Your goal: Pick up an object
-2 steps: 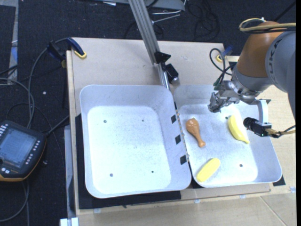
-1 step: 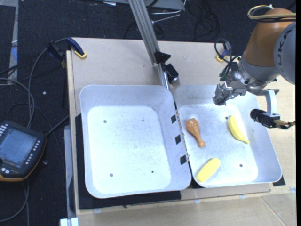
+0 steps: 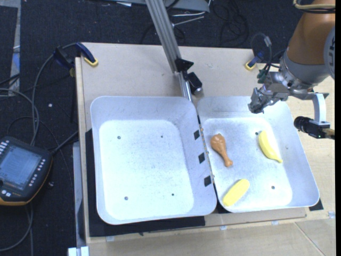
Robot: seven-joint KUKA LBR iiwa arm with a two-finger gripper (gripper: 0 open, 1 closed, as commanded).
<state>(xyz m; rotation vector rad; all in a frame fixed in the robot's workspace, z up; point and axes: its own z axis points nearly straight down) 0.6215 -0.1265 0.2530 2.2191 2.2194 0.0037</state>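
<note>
Since the end effector (image 3: 257, 104) is held above the far rim of the right bin (image 3: 298, 159), every candidate lies toward the near side of it. Whether it is wide or narrow cannot be told. The banana (image 3: 269, 146) is nearest, just beside and below it, its long axis running away toward the near right. Three objects are counted in that bin: one banana, one drumstick (image 3: 221, 149), one yellow piece (image 3: 235, 192). Two bins are counted on the counter (image 3: 133, 73).

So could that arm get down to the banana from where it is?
Probably yes. The gripper hangs over the right bin's far edge, and the banana lies just below it in the picture, apart from the other items, nothing covering it.
</note>
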